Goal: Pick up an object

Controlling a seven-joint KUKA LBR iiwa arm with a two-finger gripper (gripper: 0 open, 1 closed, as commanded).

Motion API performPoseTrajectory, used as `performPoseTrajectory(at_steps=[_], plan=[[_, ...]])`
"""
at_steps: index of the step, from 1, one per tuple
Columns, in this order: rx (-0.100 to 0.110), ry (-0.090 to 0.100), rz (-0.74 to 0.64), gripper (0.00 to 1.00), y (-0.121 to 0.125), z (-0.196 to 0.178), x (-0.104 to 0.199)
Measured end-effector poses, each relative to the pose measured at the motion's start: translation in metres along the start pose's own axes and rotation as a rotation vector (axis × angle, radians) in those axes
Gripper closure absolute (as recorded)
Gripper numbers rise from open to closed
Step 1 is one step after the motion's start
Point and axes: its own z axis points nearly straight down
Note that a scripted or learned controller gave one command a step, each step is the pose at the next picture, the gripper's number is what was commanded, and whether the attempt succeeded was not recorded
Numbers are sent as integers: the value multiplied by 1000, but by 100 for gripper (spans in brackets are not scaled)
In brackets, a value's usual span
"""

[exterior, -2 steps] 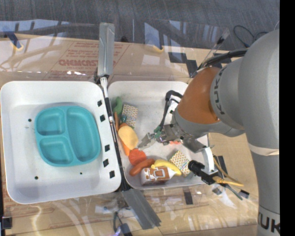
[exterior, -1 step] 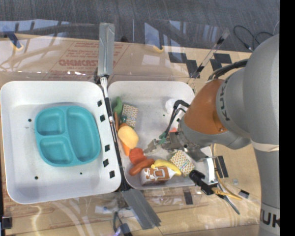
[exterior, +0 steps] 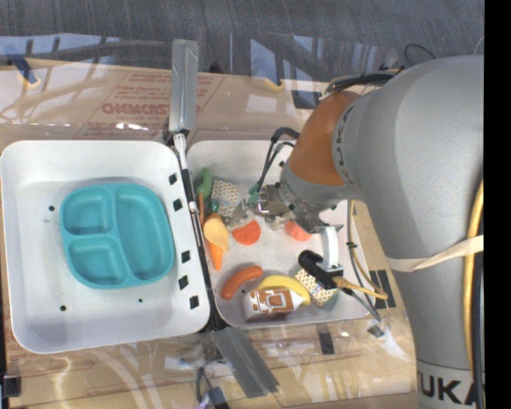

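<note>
The right bin [exterior: 238, 153] holds several toy foods. A red slice [exterior: 247, 233] lies near its middle, and a second red piece [exterior: 297, 229] shows partly under the wrist. A sausage [exterior: 240, 280], a banana [exterior: 288, 286] and a small brown carton [exterior: 271, 303] lie along the front wall. A checkered wafer [exterior: 224, 194], a green piece [exterior: 204, 182] and a yellow and orange carrot-like piece [exterior: 215, 235] sit by the left wall. My gripper [exterior: 266, 201] hangs low over the bin's middle, just above and right of the red slice. The arm hides the bin's right side.
The left bin [exterior: 34, 169] holds a teal divided plate [exterior: 117, 233]. A divider with black clips [exterior: 190, 228] separates the bins. A second checkered piece [exterior: 315, 285] lies at the right bin's front right. The grey arm [exterior: 409, 160] covers the right of the bench.
</note>
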Motion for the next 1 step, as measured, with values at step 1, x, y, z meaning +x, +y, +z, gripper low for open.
performPoseTrajectory(at_steps=[1], plan=[[-1, -6, -134, 0, -10, -1, 6]])
